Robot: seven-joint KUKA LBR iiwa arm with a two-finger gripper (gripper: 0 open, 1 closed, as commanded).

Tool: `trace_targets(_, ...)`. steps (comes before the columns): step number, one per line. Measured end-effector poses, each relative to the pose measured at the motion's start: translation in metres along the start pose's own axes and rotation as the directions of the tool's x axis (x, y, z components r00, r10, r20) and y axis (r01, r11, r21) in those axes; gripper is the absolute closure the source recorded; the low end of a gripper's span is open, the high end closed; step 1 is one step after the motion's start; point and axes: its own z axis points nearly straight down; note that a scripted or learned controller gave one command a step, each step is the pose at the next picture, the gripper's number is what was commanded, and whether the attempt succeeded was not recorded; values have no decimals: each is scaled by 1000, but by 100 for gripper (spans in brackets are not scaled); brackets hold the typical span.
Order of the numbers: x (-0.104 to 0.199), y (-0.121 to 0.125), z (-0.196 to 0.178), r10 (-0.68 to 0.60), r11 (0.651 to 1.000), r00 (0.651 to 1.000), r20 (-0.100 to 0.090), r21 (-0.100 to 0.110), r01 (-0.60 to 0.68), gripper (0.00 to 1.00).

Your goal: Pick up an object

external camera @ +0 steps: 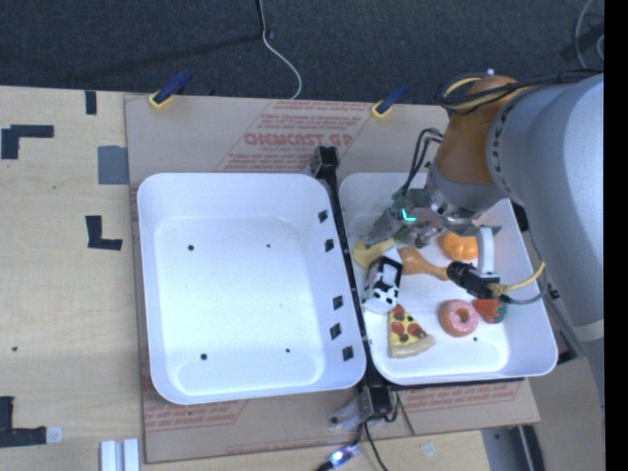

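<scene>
Mostly smooth plastic toys: triangular pizza slice [407, 332], ring-shaped doughnut [457, 318].

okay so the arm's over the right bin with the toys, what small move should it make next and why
Probably a short descent. The gripper sits over the upper part of the right bin, with the orange toy beside it, while the pizza slice and donut lie nearer the front. Nothing visibly sits between its fingers.

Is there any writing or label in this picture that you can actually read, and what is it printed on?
Red print on the cardboard sheet under the bins: a large word, seen upside down and mirrored, too blurred to read with certainty.
Smaller red lines beneath that word: too small to read.
Faint red print on the cardboard's front edge: blurred, unreadable.
Black shapes on the wooden bench: plain marks, not letters.
The toys in the right bin carry no legible text.
</scene>
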Motion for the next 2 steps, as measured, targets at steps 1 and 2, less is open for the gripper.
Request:
trace_targets(1,17,40,11,0,1000,1000,1,6,0,0)
trace_targets(2,17,40,0,1,1000,1000,1,3,-1,100)
